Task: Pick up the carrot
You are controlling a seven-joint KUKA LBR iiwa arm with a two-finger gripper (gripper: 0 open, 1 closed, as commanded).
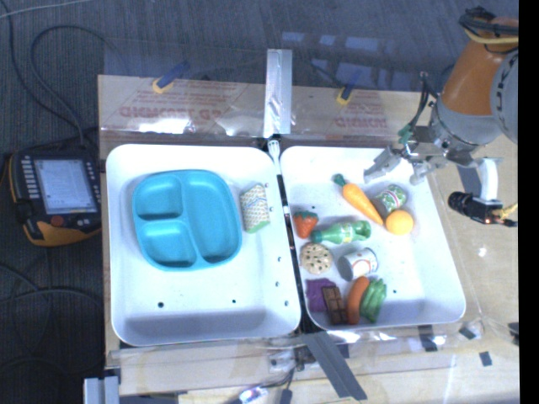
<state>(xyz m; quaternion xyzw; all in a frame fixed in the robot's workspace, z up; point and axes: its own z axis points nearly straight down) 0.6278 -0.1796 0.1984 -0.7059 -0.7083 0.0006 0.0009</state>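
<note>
Here we are over the right bin [438, 251], and the carrot [362, 200] is lying in its upper half, green top pointing up and to the left, orange tip running down and to the right until it ends just beside a small orange fruit [400, 222]. So its long axis is a diagonal across the bin. A round green-and-white thing [392, 198] sits close on its right flank, and a green bottle [345, 231] lies just below it — tight company.

The arm [476, 82] reaches in from the right, and the jaws [402, 165] hang above the bin's upper right part, up and to the right of the carrot, near but apart from it. From here the two fingers look spread, one pointing left toward the carrot's leafy end, the other dropping straight down. Nothing sits between them; they hold nothing and touch nothing.

My read: the move is a short one, down and to the left, and the jaws would want to close across that diagonal, not along it.
</note>
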